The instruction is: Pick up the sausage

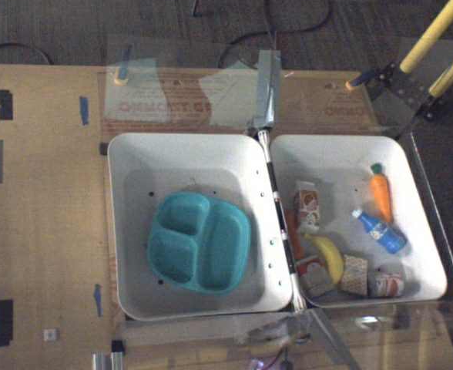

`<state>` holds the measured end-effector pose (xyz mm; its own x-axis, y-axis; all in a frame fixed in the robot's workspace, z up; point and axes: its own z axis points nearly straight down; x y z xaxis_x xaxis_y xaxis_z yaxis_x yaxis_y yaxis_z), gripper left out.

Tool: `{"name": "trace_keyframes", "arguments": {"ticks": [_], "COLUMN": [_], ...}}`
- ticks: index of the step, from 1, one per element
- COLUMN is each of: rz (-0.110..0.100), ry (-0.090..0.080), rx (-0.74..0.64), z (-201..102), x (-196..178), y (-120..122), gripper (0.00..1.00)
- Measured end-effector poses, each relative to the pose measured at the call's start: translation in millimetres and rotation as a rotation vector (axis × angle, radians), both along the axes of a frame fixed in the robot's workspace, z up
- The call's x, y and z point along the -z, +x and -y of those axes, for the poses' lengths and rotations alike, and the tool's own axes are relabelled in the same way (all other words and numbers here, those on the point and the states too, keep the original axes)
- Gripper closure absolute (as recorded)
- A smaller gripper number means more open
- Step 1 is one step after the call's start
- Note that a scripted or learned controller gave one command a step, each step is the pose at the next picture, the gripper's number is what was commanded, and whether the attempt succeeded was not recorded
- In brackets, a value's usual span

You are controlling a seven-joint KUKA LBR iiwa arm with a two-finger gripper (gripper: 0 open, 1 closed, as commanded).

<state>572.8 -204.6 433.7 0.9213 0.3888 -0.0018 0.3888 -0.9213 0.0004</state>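
Sausage: probably the thin red-brown piece (290, 233) in the right bin, pressed against its left wall. It's dim and narrow, so the ID is not certain.
Left bin (134, 168): holds 1 teal divided plate (199, 241), irrelevant to the pick.
Right bin (419, 206): cluttered, with at least 7 items.
Banana (330, 257): just right of the sausage's near end, may be touching it.
Carton (307, 206): just beside the sausage's far end, on its right.
Carrot (380, 195), blue bottle (380, 231): right half of the bin, well apart from the target.
Small packs (355, 274): along the near wall, with 1 at the sausage's near end.
Long axis: parallel to the divider between the 2 bins, running far to near in the camera view.
Approach: the arm enters from the right, so the target lies at the far side of that bin, across the clutter.
Grasp call: the close should go across the axis, and the wall leaves little room on 1 side.
Gripper: state cannot be told from this frame.
Progress: pick not done.
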Motion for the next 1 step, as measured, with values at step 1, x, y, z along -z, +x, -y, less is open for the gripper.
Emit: {"name": "trace_keyframes", "arguments": {"ticks": [1], "rz": [0.001], "ry": [0.001], "rx": [0.118], "z": [-125.2], "x": [0.3], "y": [42.5], "gripper": [1.00]}}
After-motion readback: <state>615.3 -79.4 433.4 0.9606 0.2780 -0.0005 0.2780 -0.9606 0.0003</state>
